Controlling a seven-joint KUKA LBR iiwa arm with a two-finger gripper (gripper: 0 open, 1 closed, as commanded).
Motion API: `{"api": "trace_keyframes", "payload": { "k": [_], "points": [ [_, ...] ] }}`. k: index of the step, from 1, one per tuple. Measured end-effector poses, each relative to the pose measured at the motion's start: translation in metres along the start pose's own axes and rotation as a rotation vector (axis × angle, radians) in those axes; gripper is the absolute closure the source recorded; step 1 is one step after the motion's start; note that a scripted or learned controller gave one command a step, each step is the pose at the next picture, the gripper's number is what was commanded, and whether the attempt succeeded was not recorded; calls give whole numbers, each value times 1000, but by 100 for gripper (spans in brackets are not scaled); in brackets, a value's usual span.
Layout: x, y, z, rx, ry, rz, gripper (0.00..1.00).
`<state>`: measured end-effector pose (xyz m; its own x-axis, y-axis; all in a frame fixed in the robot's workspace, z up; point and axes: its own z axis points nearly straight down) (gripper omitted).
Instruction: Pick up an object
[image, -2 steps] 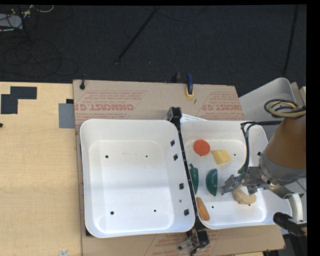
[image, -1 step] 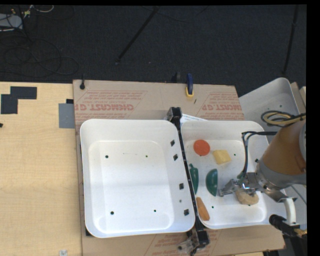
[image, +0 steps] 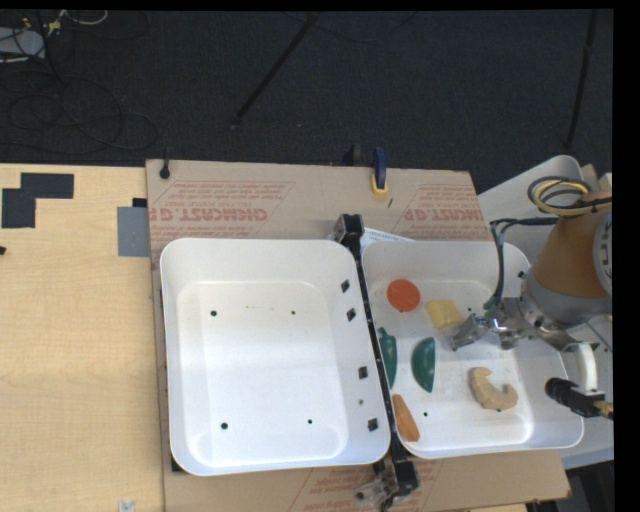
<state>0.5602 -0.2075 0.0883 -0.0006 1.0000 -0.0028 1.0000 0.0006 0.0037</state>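
The gripper hung low over the right bin, next to a yellow block. A red disc lay nearby.

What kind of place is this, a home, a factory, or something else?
Probably a robotics lab test bench. Two shallow white bins, the left bin and the right bin, sit on cardboard held by a clamp. A grey arm reaches in, and loose cables lie on the dark floor.
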Motion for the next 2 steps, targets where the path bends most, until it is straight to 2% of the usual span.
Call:
{"api": "trace_keyframes", "payload": {
  "k": [1,2],
  "points": [
    [52,42,1,3,5,-5,0],
    [-7,80,0,1,0,0,0]
  ]
}}
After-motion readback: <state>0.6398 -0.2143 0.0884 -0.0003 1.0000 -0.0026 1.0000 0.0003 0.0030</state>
